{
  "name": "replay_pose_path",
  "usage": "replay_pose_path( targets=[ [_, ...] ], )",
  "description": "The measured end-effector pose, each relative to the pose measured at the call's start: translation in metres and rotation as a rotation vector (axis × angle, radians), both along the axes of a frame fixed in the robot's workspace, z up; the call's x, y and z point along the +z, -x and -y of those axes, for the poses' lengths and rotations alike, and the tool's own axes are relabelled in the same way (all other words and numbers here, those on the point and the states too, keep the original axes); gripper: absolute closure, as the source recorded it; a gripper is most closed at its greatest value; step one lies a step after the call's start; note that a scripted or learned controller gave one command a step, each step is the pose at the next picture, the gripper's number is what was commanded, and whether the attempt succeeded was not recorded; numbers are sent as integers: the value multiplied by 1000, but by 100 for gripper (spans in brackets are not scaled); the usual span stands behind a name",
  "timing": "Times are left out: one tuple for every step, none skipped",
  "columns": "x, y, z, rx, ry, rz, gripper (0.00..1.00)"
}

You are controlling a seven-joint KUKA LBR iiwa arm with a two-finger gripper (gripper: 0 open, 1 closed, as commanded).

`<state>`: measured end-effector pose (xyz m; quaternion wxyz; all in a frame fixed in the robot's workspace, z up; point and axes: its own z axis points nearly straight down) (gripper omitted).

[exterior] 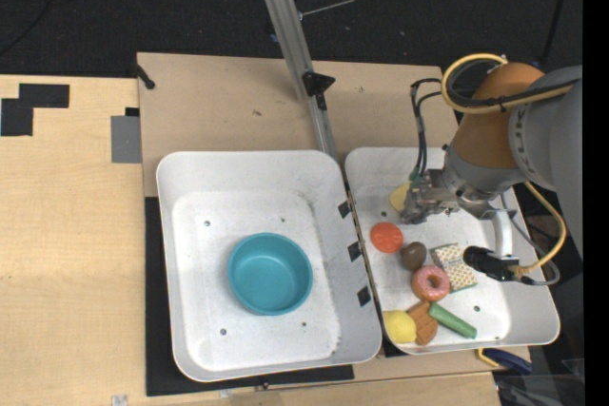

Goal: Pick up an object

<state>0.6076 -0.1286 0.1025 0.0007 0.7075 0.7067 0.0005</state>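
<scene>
Two white bins sit side by side on my wooden bench, dark floor behind. My left bin (pixel 190 185) holds a teal bowl (pixel 270 273); the right bin (pixel 533 323) holds the small stuff. I see the gripper (pixel 425 202) low over the right bin's far end, beside a yellow piece (pixel 399 198) that peeks out at its left edge. From this slant I cannot tell how the gripper is set or whether it has anything.

Everything else lies toward the near side of the gripper: a red ball (pixel 386 237), then a brown ball (pixel 413 255), a pink donut (pixel 431 282), a green stick (pixel 452 320) lying slantwise, and a lemon (pixel 401 326) in the near corner. I judge the yellow piece the closest pick, just to the gripper's left; the red ball is next nearest.
</scene>
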Motion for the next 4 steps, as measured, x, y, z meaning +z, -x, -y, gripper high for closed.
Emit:
replay_pose_path(
  targets=[
    [59,-7,6,1,1,3,100],
    [122,-11,6,1,1,4,100],
    [170,-12,6,1,0,2,100],
    [172,-20,-42,4,0,-2,100]
  ],
)
